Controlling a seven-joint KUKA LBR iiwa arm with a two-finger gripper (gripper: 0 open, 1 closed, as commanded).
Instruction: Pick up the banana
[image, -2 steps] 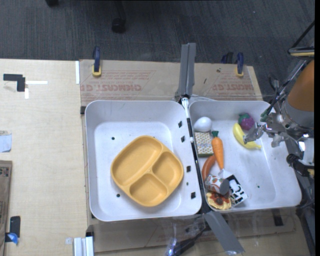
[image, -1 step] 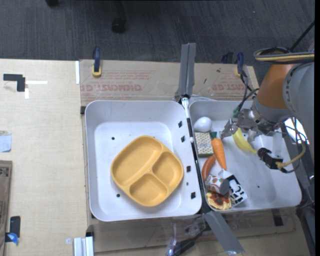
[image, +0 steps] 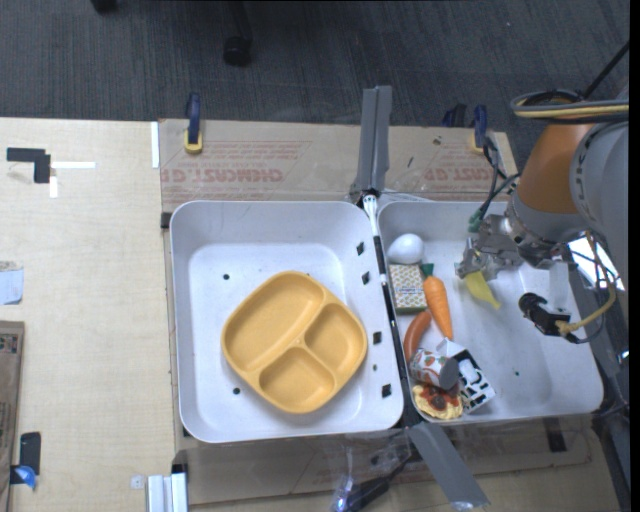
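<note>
Yellow banana is seen clamped between the fingers of the gripper, near the far edge of the right bin.

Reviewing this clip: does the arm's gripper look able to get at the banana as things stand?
Probably yes. The gripper sits right over the banana in the right bin, with bare floor around it; the carrot lies apart, toward the divider.
</note>
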